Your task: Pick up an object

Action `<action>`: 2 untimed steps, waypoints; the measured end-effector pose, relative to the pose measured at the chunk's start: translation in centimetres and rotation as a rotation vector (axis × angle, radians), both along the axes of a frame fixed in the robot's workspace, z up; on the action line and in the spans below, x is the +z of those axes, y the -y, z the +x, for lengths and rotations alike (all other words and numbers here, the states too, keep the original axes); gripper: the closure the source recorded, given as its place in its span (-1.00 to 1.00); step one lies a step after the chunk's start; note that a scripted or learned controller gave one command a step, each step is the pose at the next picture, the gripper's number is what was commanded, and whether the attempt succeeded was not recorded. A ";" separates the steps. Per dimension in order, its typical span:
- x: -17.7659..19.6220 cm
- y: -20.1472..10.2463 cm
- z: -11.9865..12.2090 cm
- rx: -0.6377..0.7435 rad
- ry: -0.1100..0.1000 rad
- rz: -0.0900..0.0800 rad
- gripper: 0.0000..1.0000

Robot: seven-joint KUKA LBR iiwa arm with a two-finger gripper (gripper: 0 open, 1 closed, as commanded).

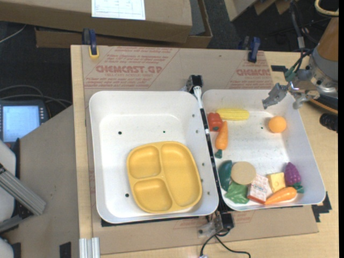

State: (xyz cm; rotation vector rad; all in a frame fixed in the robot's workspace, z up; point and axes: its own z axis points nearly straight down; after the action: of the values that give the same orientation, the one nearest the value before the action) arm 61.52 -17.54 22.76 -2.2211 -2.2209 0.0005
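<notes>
The right bin [306, 144] holds toy foods. A yellow corn cob [232, 114] lies near its back wall, with an orange ball [277, 124] to its right. At the left wall sit a red pepper [214, 121] and a small carrot [221, 136]. My gripper [285, 97] hangs over the bin's back right corner, above and behind the orange ball and apart from it. Its fingers are spread, one grey fingertip [272, 98] pointing left, and nothing sits between them.
Several foods crowd the right bin's front: a green pepper [224, 171], a tan disc [243, 172], a red-white box [259, 188], cheese [277, 180], purple grapes [291, 172], a second carrot [279, 196]. A yellow divided plate [164, 176] lies in the left bin [107, 117].
</notes>
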 end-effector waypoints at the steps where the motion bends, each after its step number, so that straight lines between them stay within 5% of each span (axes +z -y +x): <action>1: -5.9 3.5 2.6 -0.002 0.001 -0.003 -1.00; 2: -6.0 4.0 1.3 -0.001 -0.002 0.000 -1.00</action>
State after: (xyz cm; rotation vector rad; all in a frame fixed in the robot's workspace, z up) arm 62.82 -21.54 16.77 -2.2210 -2.2190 0.0034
